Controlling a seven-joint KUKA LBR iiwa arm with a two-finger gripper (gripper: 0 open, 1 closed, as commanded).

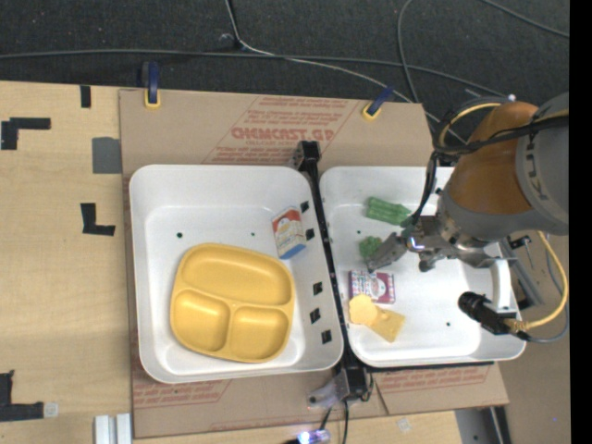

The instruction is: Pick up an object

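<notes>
- Gripper (400,248) over right bin (435,340); can't tell how far open, nothing seen held.
- Green piece (371,246) just beside tips, toward left.
- Pink packet (374,286) just below.

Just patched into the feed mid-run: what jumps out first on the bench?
The big yellow divided tray fills much of the left bin, with a small carton near that bin's right wall. Over the right bin, the grey and orange arm hangs with its hand low beside a green object, above a pink-and-white packet and a yellow piece.
</notes>
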